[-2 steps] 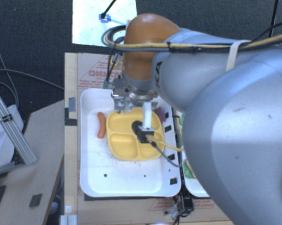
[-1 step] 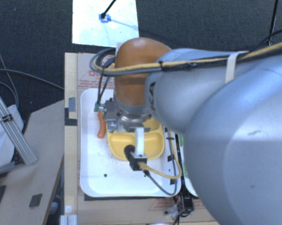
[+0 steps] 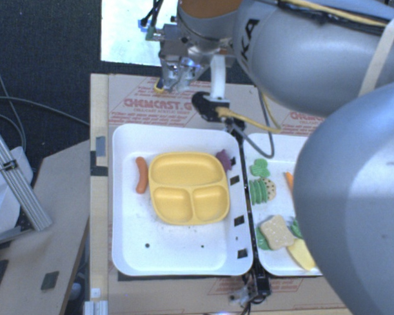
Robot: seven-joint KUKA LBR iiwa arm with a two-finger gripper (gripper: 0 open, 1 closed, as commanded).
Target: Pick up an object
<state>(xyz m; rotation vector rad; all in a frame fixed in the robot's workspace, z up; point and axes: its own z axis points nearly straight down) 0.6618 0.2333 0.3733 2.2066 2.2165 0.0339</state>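
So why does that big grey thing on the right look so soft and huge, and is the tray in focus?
In the camera view the arm sits close to the lens, so it looms large and blurred; the yellow divided tray and left white bin are sharp and evenly lit, with mild glare on the bin.

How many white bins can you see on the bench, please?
2: the left bin, bearing the yellow tray, and the right bin beside it, partly covered by the arm, so more may be hidden there.
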